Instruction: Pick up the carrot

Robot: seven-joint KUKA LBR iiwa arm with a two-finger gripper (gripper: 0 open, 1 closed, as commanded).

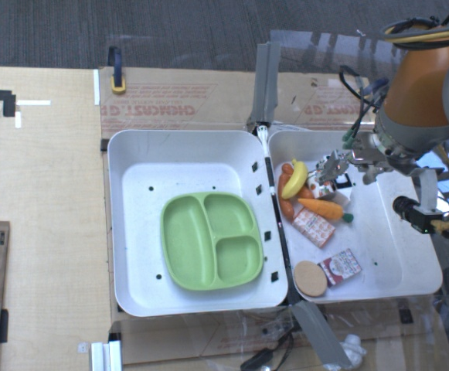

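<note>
The carrot (pixel 321 208) is orange with a small green tip and lies slanted at the left side of the right bin (pixel 398 261). My gripper (pixel 330 173) hangs just above and behind it, over the pile of toy food, reaching in from the right below the orange-banded wrist (pixel 423 91). A yellow banana (pixel 294 178) lies to the carrot's upper left, next to the gripper. I see nothing lifted off the bin floor.
A pink wafer (pixel 314 227) touches the carrot's near side. A round tan cookie (pixel 311 278) and a red-and-white packet (pixel 340 267) lie nearer the front. The left bin (pixel 131 207) holds a green divided plate (pixel 212 239). The bins' shared wall runs just left of the banana.
</note>
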